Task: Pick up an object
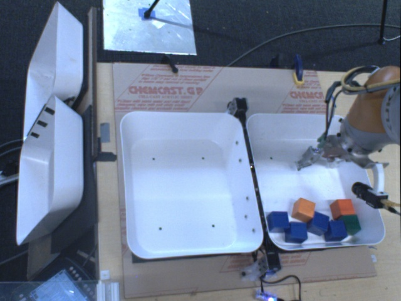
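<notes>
Dark carpet surrounds my bench, where two white bins sit side by side. My gripper (308,160) hangs over the right bin (276,137), in its upper half; I cannot tell how its jaws stand, and I see nothing between them. All the blocks lie apart from it along the near wall: orange block (303,209), blue block (278,221), green block (351,224). I judge the pick not yet made.
</notes>
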`<state>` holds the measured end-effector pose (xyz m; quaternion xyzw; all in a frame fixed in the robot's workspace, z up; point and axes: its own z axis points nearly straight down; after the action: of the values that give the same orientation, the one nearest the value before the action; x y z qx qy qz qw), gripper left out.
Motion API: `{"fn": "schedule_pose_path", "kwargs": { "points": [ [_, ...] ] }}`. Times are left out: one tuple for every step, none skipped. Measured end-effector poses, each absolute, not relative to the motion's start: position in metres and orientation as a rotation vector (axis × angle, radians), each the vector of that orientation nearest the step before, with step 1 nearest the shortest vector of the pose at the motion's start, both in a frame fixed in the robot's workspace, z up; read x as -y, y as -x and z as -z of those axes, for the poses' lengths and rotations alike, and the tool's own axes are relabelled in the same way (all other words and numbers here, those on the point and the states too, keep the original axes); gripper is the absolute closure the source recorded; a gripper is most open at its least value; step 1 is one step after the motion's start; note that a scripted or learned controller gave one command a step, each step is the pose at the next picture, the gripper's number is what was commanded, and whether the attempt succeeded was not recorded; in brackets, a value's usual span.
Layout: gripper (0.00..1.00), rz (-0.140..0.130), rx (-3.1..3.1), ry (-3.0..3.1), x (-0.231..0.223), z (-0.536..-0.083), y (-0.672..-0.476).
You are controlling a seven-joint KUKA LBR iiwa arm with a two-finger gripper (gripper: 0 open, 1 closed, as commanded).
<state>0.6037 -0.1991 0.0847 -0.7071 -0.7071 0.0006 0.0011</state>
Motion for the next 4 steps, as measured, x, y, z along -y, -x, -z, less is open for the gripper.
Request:
{"fn": "schedule_pose_path", "kwargs": {
  "points": [
    [1.00, 0.002, 2.223, 2.223, 0.200, -0.098, -0.605],
    [1.00, 0.005, 2.227, 2.224, 0.197, -0.159, -0.613],
    [1.00, 0.005, 2.226, 2.224, 0.195, -0.221, -0.609],
    [1.00, 0.006, 2.227, 2.224, 0.188, -0.279, -0.605]
  ]
}}
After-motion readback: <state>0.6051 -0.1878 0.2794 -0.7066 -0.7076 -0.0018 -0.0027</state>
